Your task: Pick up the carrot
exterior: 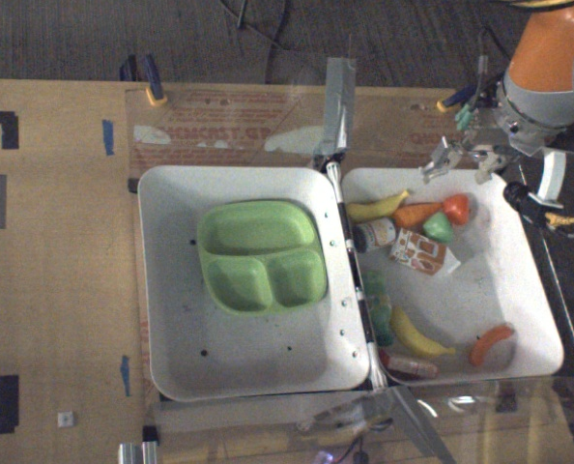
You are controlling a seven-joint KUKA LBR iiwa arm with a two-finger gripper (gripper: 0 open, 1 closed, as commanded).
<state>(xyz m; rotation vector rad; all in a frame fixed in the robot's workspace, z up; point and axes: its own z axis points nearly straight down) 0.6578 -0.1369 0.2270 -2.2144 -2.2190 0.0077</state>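
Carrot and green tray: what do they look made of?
Carrot: seemingly moulded toy plastic, smooth, uniform orange body without natural texture. Green tray: likely matte plastic, one even light-green colour with soft rounded compartment edges. Neither can be confirmed from this slanted overhead view.

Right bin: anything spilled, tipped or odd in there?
Nothing spilled or broken. The toys lie loosely in the right bin: a small carton flat on its side, a bottle tipped over beside a banana, the carrot close by.
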